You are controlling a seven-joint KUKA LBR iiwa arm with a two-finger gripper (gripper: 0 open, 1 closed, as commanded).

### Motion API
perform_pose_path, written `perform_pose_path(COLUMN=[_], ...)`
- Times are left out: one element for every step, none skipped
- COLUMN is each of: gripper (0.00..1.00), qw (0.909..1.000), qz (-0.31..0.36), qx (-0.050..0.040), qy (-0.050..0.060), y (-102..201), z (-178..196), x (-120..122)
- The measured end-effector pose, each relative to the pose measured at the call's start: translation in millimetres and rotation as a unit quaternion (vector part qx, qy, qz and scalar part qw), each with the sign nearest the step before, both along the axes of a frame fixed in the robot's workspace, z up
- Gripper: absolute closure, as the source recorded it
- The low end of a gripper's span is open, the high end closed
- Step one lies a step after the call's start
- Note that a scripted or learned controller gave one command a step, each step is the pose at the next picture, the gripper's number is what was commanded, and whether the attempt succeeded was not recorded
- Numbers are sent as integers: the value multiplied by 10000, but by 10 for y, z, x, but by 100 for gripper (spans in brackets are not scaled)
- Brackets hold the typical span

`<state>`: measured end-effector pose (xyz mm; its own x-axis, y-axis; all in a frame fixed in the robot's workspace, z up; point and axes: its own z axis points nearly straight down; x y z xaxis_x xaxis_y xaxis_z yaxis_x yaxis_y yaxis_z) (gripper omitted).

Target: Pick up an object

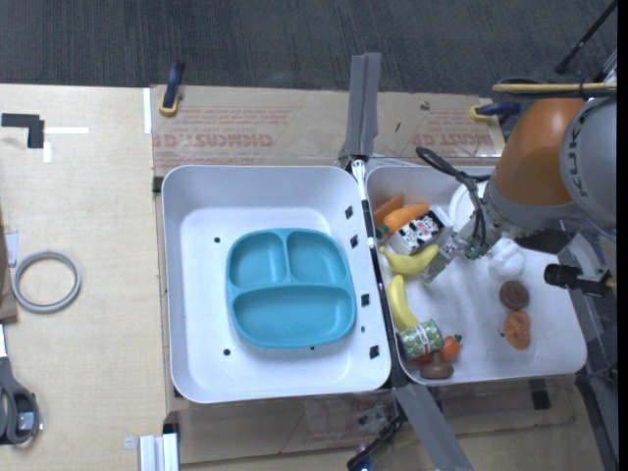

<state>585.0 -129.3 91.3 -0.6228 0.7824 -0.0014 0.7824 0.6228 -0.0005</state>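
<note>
Banana [411, 260], smooth, curved and yellow, lies in the right bin [549, 356], long axis from 8 to 2 o'clock. Gripper [444, 259] touches its 3 o'clock end; jaw state cannot be determined.

A teal plate [290, 287] in a white bin [186, 263]; yellow bananas [400, 302] (two), an orange carrot [402, 213].
</note>
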Motion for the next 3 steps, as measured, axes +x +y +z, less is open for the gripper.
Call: perform_pose_path(gripper=[0, 100, 100], qw=[9999, 9999, 9998], qz=[-147, -146, -220], qx=[-40, -85, 1], qy=[-6, -3, -15], y=[85, 43, 137], z=[30, 126, 23], x=[569, 566, -235])
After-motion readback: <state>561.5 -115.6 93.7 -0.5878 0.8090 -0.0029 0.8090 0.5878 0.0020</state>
